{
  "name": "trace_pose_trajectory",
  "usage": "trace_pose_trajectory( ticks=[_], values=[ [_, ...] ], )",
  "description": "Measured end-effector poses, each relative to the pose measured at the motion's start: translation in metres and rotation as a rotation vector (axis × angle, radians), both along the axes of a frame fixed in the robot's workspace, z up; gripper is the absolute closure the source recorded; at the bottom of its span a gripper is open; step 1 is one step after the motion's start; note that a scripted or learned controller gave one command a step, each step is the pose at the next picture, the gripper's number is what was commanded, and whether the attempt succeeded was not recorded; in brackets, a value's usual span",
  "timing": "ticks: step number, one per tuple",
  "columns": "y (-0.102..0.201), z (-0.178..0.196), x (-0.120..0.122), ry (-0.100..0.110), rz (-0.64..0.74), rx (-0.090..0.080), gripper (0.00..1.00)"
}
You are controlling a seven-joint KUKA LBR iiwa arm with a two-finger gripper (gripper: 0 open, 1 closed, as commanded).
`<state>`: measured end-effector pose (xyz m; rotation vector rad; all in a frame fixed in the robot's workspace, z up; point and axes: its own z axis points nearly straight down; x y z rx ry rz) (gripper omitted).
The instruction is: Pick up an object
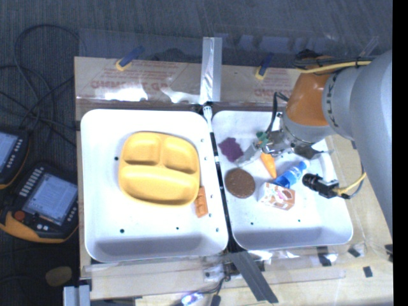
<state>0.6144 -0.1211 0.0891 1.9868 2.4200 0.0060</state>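
Arm: grey KUKA w/ orange band (307, 104) reaching in from right, wrist bent down over the right bin (331, 231).
Gripper: (271, 146) low in the bin's upper middle, tip down among the clutter. Can't tell how wide the claw is or if it's got anything; wrist body hides it.
Nearest target: orange carrot-like piece (268, 164), just below the tip, touching or nearly. Looks like the pick candidate, my guess.
Also close: purple block (230, 148) to the left of tip; blue bottle (292, 173) just right of the carrot piece, lying tilted.
Others in right bin: brown round disc (240, 183) lying flat, red-white packet (278, 197) below the bottle.
Left bin: (95, 234) holds yellow divided tray (159, 167) and a small orange piece (201, 203) against the shared wall.
Why so low: prob. a descend-to-grasp pose, wrist straight down so it comes at the item from above.
Risk: items packed tight, so a neighbour could get nudged or pinched along.
Progress: nothing visibly lifted yet.
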Motion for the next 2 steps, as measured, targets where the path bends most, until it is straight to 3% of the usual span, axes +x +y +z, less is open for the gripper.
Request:
trace_pose_trajectory(
  ticks=[1, 2],
  values=[
    [0.001, 0.012, 0.001, -0.004, 0.0, 0.002, 1.0],
    [0.067, 0.095, 0.022, 0.011, -0.03, 0.003, 1.0]
  ],
)
